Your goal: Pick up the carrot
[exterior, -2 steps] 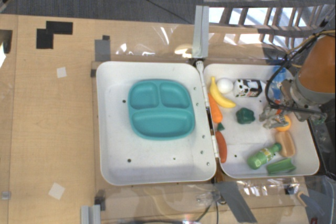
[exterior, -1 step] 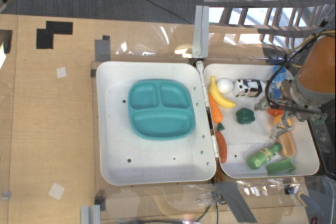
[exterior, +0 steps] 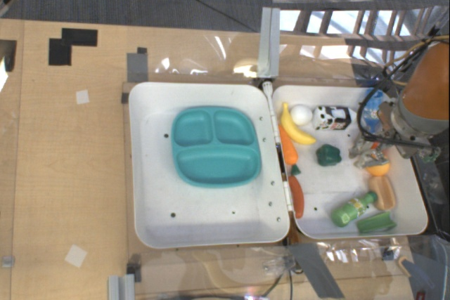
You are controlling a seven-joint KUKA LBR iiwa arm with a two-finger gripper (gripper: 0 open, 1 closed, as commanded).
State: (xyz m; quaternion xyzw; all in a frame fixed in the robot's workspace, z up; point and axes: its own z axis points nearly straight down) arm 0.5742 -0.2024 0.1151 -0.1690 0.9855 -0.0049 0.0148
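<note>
The carrot (exterior: 287, 150) is a short orange piece with a green tip. It lies along the left wall of the right bin (exterior: 420, 221), just below the banana (exterior: 295, 128) and above a red pepper (exterior: 297, 197). My gripper (exterior: 368, 151) hangs over the right side of that bin, above an orange fruit (exterior: 378, 168). It is well to the right of the carrot, with a dark green vegetable (exterior: 328, 155) lying between them. The grey arm with its orange band (exterior: 425, 91) comes in from the right.
The left bin (exterior: 151, 221) holds a teal divided plate (exterior: 214, 145). The right bin also holds a white ball (exterior: 301, 114), a cow-patterned can (exterior: 332, 118), a green bottle (exterior: 354, 209), a green cucumber (exterior: 376, 223) and a tan piece (exterior: 384, 192).
</note>
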